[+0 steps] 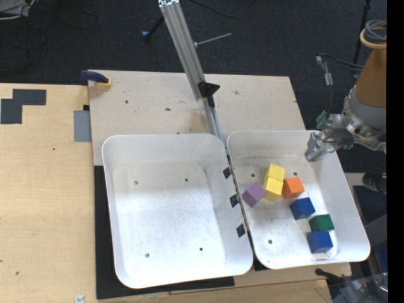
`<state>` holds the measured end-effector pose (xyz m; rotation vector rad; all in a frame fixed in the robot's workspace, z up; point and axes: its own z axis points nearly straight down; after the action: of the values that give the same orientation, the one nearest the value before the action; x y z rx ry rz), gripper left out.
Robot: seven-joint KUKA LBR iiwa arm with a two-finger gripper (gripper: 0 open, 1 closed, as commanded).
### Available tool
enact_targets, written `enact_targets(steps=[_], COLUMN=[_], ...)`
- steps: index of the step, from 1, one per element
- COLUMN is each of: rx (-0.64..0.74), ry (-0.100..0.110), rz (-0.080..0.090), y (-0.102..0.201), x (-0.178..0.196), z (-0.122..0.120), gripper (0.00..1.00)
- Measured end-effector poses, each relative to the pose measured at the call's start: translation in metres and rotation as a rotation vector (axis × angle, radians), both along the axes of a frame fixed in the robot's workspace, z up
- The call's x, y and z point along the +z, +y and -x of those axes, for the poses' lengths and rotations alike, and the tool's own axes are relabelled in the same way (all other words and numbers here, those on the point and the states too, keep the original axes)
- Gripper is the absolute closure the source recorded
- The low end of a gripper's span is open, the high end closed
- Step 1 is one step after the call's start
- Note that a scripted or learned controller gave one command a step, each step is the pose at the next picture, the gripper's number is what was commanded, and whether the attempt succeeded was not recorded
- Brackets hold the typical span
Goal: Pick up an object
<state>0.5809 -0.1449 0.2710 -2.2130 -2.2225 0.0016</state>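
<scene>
Several small blocks lie in the right bin (353, 194): a purple one (253, 194), a yellow pair (274, 180), an orange one (293, 187), a blue one (303, 207), a green one (322, 222) and another blue one (320, 240). My gripper (315, 150) hangs over the bin's far right corner, above and to the right of the orange block. It touches none of the blocks, and nothing shows between its tips.
The left bin (126, 169) stands beside the right one, with a divider wall and black clips (234, 199) between them. A slanted aluminium post (186, 49) rises behind the bins. A blue and yellow clamp (96, 77) sits at the board's far left corner.
</scene>
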Motion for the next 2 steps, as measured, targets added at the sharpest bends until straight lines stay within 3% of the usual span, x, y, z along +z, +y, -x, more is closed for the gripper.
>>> enact_targets(steps=[2], rx=[0.000], ry=[-0.001], rz=[0.000], y=[0.109], x=[-0.011], z=[0.010], gripper=[1.00])
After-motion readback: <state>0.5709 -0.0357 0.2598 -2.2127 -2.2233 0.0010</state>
